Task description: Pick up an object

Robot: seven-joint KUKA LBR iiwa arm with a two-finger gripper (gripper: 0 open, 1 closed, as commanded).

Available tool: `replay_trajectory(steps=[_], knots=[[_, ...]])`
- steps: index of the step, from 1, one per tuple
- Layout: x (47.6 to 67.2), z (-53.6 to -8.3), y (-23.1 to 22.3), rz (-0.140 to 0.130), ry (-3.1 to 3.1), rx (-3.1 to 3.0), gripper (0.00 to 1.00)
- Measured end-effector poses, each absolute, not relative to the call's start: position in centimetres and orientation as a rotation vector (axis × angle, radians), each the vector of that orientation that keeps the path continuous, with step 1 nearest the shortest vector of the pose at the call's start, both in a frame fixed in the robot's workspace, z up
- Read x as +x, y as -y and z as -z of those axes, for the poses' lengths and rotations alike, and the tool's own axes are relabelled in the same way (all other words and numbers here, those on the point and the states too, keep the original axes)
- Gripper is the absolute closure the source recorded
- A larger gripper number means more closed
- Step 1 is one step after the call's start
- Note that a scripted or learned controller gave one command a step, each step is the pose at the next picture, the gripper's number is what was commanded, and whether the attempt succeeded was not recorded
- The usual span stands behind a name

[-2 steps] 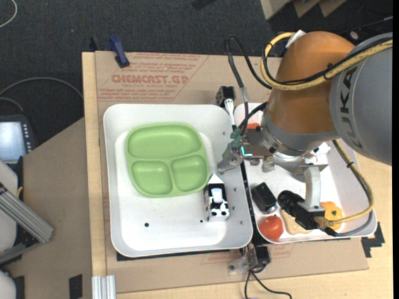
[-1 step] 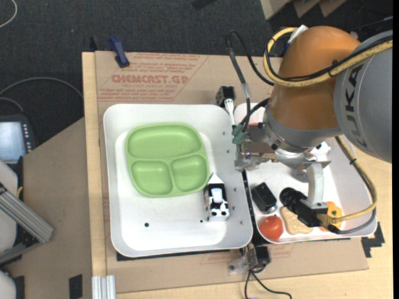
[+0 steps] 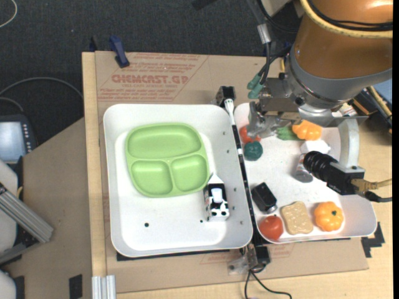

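Nearest the camera, along the close rim of the right bin [image 3: 278,174], three things lie in a row: a red tomato [image 3: 271,227] at about 7 o'clock of the bin, a tan cracker [image 3: 295,218] at 6 o'clock touching it, and an orange pumpkin [image 3: 328,216] at 5 o'clock just beside the cracker. A little farther in, at 8 o'clock, a small black block [image 3: 263,196] lies tilted near the wall between the bins.

In the left bin [image 3: 115,185], a black-and-white cow toy [image 3: 216,203] sits at 4 o'clock, close to that shared wall. Beyond it a green divided plate [image 3: 166,159] takes up the middle and the 11 o'clock part of the bin, the toy just off its near right corner.

Farther back in the right bin, a teal ball [image 3: 252,149] rests at 10 o'clock by the left wall. An orange piece [image 3: 306,129] lies at 12 o'clock with a small green piece [image 3: 285,132] on its 9 o'clock side.

The gripper [image 3: 257,128] hangs directly over the teal ball, at the ball's 12 o'clock. Whether the pincer is wide or narrow cannot be told, and nothing is seen held in it. The arm's orange band [image 3: 349,11] rises at the far right.

Both bins rest on a cardboard sheet [image 3: 156,80], with a blue clip [image 3: 118,50] at its far 11 o'clock corner.
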State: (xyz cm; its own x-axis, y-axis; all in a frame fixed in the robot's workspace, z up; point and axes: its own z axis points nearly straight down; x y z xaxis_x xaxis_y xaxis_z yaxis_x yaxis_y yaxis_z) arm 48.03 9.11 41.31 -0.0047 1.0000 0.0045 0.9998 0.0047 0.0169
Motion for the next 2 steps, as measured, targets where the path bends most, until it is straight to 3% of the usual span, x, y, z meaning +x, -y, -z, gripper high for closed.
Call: replay_trajectory(steps=[1, 2], knots=[[47.9, -39.1, -2.5, 0.005, -2.215, 2.23, 1.0], [51.3, -31.7, -3.6, 0.009, -2.224, 2.226, 1.0]])
